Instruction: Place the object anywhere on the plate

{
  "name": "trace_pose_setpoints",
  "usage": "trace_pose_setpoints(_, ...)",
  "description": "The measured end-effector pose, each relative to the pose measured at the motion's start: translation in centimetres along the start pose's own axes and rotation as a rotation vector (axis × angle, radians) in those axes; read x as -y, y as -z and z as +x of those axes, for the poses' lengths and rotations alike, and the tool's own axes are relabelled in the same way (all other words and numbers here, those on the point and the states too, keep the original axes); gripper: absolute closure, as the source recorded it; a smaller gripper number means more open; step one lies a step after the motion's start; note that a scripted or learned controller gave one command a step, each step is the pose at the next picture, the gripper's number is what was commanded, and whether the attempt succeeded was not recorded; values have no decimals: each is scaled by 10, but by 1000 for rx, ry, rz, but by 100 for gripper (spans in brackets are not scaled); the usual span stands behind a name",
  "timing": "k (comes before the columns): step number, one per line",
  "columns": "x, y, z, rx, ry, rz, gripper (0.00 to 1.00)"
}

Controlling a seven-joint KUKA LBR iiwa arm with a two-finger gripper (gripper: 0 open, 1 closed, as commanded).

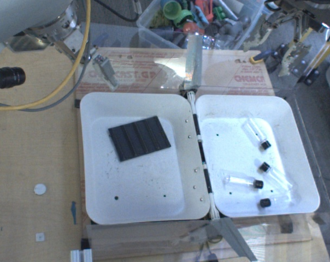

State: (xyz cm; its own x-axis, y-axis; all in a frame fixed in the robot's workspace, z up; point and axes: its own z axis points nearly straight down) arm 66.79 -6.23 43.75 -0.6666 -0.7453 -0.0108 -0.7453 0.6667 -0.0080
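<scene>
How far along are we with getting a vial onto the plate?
Nothing looks done yet: the dark plate in the left bin is bare. Nothing is in hand. All four vials lie in the right bin, so pick and place remain.

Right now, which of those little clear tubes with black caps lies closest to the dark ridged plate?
The tube with its cap at the right, lying crosswise low in the right bin. Its clear end points toward the dark ridged plate; the other tubes lie farther right.

A clear tub (206, 12) of colourful toys sits behind the bins. A yellow cable (72, 75) curves across the wooden bench (28, 162).
</scene>
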Motion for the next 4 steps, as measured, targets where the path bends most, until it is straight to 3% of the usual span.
trace_pose_setpoints(1,1,12,-2,10,-4,8,100)
trace_pose_setpoints(2,-19,0,19,-11,-754,-3,100)
trace_pose_setpoints(3,-19,-83,30,-13,-1270,0,100)
trace_pose_setpoints(4,-17,-97,40,-15,-1549,2,100)
